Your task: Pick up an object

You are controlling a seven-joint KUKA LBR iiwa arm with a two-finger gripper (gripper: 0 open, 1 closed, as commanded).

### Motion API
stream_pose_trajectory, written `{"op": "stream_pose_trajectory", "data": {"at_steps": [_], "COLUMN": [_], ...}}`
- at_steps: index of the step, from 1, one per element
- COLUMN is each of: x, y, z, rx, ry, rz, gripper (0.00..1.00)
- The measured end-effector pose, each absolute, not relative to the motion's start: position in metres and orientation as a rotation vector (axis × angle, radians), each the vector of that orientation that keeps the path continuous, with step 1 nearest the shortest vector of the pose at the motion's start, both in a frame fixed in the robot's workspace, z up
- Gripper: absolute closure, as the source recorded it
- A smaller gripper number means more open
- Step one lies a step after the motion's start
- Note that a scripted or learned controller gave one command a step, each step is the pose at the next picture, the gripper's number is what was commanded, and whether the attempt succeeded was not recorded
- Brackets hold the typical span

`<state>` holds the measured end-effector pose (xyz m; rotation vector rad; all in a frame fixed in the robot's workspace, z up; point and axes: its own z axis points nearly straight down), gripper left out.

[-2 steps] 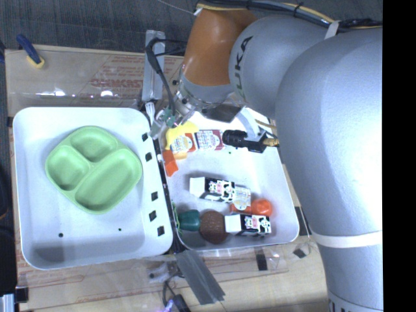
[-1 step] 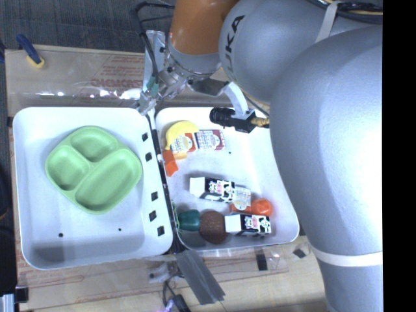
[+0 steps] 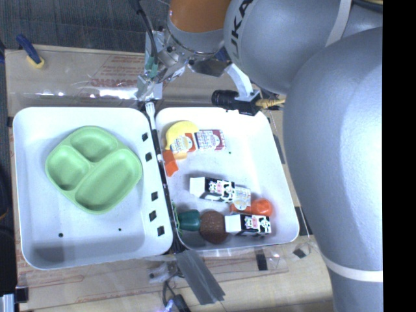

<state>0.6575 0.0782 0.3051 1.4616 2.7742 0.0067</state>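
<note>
My gripper (image 3: 149, 91) hangs over the far rim where the two white bins meet, with nothing seen in it. The right bin (image 3: 276, 174) holds a yellow round pack (image 3: 179, 138), a red-and-white carton (image 3: 210, 140) and a small orange piece (image 3: 170, 164) near its far left. Closer to the front lie a cow-patterned carton (image 3: 218, 188), a second cow-patterned carton (image 3: 248, 224), an orange-red fruit (image 3: 261, 207), a brown ball (image 3: 212, 226) and a dark green item (image 3: 188, 220).
A light green divided plate (image 3: 94, 168) lies in the left bin (image 3: 39, 239). The grey arm covers the right side of the view. A blue-and-yellow tool (image 3: 30, 51) lies on the bench at the far left.
</note>
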Motion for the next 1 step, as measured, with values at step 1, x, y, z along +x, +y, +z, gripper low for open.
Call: {"op": "stream_pose_trajectory", "data": {"at_steps": [1], "x": [0.6577], "y": [0.0796], "z": [0.3136], "rx": [1.451], "ry": [2.778], "rz": [0.006], "gripper": [1.0]}}
